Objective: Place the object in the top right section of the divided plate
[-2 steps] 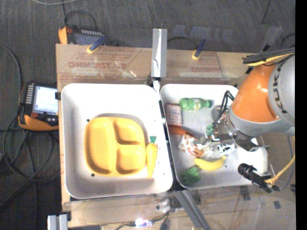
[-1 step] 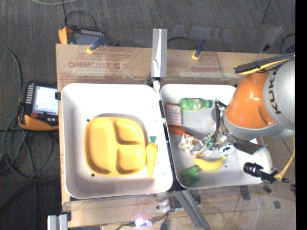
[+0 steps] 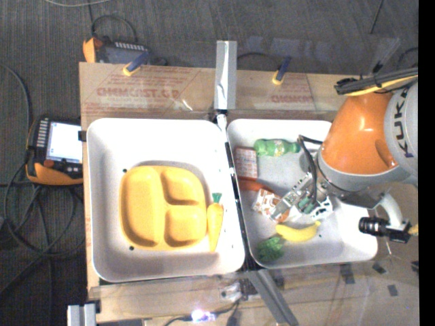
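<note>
A yellow divided plate (image 3: 163, 206) lies in the left bin (image 3: 102, 155), with one large section on its left and two smaller ones on its right. An orange toy carrot (image 3: 214, 223) with a green top lies against the plate's right edge, on the bin floor. My gripper (image 3: 301, 199) hangs low over the right bin (image 3: 353, 250), under the arm's orange band (image 3: 357, 138). It is just above a crinkled snack packet (image 3: 270, 205) and a yellow banana (image 3: 298, 232). The arm hides the part of that bin under it.
The right bin also holds a green bottle (image 3: 275, 147) at the back, a red-and-white packet (image 3: 246, 165) by the left wall, and a green broccoli piece (image 3: 270, 248) at the front. A metal post (image 3: 225, 73) stands behind the bins' shared wall.
</note>
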`<state>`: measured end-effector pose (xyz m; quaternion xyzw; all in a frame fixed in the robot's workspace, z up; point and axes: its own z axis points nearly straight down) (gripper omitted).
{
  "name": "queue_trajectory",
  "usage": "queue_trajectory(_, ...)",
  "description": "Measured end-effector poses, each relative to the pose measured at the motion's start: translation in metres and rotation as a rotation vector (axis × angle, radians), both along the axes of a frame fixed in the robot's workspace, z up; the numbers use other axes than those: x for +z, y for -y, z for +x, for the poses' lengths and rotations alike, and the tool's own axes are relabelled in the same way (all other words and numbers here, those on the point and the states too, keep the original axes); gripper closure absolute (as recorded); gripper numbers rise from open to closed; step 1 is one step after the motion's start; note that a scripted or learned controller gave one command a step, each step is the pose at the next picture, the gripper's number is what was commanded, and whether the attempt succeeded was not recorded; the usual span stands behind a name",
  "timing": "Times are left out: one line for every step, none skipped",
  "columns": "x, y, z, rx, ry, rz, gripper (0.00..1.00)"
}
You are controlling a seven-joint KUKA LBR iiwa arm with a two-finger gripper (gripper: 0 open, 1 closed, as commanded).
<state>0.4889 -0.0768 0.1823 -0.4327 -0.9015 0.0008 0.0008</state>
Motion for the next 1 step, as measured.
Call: queue_trajectory(-0.0675, 0.0661, -0.0029, -0.02, 0.001, 0.004, 1.0)
